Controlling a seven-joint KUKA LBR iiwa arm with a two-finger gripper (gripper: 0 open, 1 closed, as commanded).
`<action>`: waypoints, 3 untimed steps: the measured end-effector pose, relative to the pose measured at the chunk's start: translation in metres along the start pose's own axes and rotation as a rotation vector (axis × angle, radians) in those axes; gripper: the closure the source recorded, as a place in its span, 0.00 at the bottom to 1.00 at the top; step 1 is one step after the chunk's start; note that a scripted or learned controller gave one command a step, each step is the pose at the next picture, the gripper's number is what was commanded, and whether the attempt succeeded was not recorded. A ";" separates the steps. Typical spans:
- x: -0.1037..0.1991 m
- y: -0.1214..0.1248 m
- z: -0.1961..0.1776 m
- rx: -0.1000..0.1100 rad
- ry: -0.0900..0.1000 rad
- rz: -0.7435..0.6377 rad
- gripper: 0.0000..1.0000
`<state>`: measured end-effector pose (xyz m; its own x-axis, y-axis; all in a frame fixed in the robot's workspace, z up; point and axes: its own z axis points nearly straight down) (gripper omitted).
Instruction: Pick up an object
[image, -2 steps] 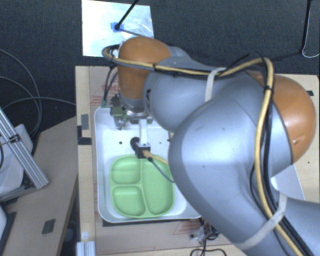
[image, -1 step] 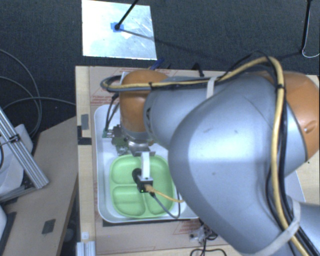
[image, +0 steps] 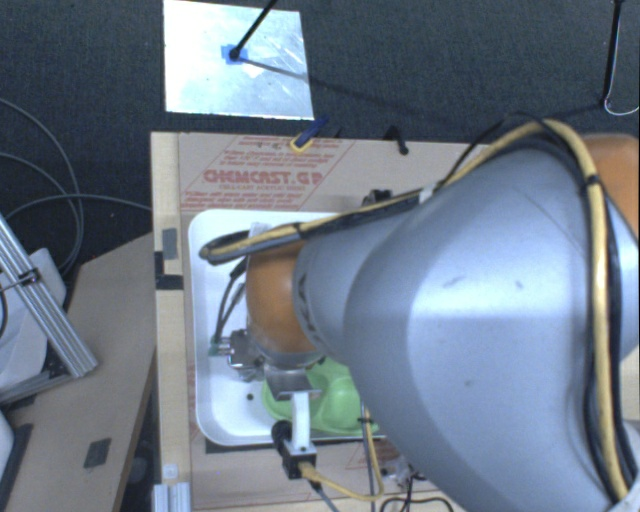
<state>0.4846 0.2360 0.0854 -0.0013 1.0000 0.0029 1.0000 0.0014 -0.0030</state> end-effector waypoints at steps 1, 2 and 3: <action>-0.007 0.001 0.001 0.000 0.011 -0.015 1.00; -0.008 0.002 0.001 0.000 0.015 -0.011 0.00; -0.037 0.020 0.001 0.000 -0.002 -0.004 0.00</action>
